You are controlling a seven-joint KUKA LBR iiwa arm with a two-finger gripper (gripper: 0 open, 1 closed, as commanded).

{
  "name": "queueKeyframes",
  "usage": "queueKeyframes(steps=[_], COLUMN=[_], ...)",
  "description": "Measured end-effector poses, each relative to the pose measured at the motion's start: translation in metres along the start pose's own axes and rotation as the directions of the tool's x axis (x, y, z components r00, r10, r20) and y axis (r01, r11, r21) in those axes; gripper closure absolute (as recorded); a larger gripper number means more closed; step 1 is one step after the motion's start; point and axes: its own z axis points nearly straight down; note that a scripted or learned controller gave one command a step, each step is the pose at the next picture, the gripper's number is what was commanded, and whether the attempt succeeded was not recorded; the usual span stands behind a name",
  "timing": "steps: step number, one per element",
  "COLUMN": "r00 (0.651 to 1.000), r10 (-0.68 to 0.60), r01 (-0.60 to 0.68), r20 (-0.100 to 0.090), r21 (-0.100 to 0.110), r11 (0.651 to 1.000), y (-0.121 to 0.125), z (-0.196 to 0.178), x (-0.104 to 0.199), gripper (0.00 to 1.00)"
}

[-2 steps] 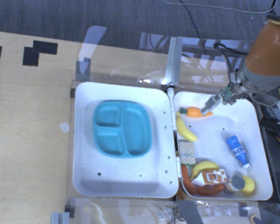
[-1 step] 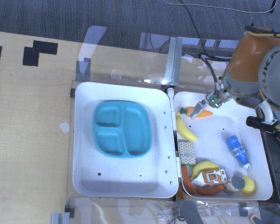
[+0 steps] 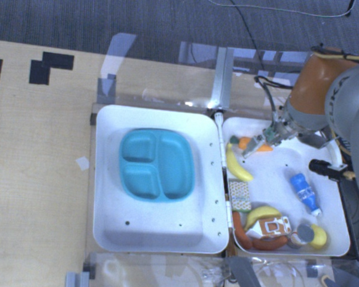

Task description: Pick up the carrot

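1. Nearest the camera, at the front rim of the right bin, well below the gripper, lie a red sausage-like piece, a small carton with orange print, a second banana and a yellow lemon-like fruit beside a grey round thing.
2. Far to the gripper's left, on the pale worktop, the left bin holds a blue divided plate and nothing else.
3. Just below and left of the gripper, a banana lies along the right bin's left wall, with a checked sponge-like block under it.
4. The carrot lies at the back of the right bin, directly at the gripper's tip; a green bit sits just to its left.
5. The gripper points down and left onto the carrot. It seems to touch it, but how far it is open, and whether it grips, I cannot tell.
6. Right of and below the gripper lies a blue bottle.
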Motion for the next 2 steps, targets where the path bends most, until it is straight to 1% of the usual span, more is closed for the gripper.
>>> queueKeyframes(steps=[1,2], r00=[1.000,0.999], r10=[-0.005,-0.038], r01=[0.005,0.038], r20=[0.012,0.015], r21=[-0.006,-0.012], r11=[1.000,0.999], y=[0.000,0.040], z=[-0.007,-0.093], x=[-0.003,0.072], gripper=[1.00,1.00])
